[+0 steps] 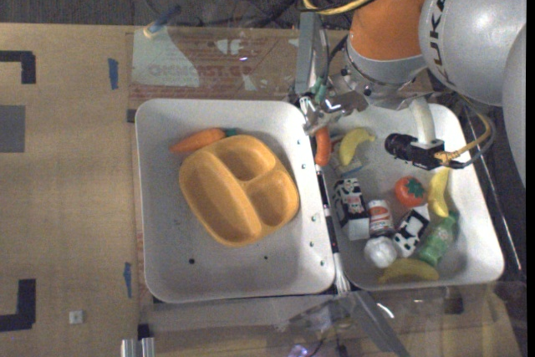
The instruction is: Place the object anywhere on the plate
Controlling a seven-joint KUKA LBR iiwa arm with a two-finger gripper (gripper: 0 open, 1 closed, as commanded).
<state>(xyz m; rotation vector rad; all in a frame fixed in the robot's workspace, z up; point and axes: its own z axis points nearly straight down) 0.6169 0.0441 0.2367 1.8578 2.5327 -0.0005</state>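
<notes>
Small orange piece (323,148) at the rim between the two bins, off the plate (226,192).
It lies just below the claw (320,114), upper centre of frame; whether the claw is clenched, released or grasping it cannot be told. The yellow divided plate sits in the left bin (159,247), a carrot (196,140) touching its upper left edge.
</notes>
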